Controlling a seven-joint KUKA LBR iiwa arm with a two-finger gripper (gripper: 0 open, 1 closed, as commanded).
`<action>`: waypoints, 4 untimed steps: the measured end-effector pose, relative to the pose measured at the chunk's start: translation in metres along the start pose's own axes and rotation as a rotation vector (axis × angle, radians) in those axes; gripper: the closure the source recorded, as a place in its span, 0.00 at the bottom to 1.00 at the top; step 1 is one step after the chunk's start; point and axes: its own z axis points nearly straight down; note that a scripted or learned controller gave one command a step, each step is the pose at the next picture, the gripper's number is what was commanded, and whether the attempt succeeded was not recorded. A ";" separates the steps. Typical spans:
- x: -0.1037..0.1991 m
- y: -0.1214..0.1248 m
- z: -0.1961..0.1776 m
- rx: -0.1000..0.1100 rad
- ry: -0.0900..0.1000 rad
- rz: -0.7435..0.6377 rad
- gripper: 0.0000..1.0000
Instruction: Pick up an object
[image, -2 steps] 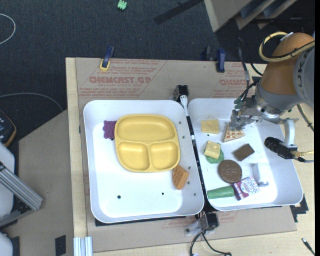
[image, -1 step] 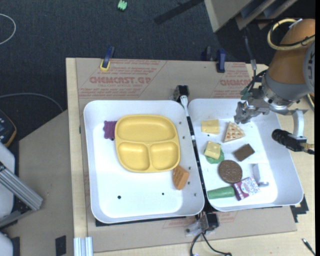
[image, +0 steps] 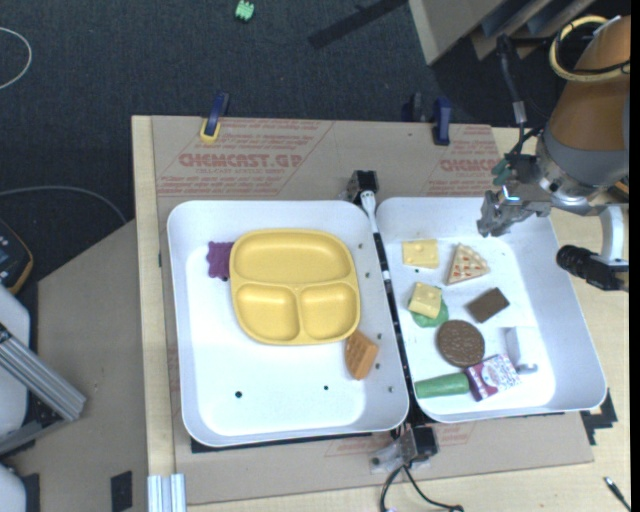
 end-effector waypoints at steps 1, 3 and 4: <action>0.059 0.004 0.008 0.007 0.002 -0.003 1.00; 0.120 0.015 0.004 0.008 0.001 -0.001 1.00; 0.138 0.016 -0.005 0.002 0.001 -0.001 1.00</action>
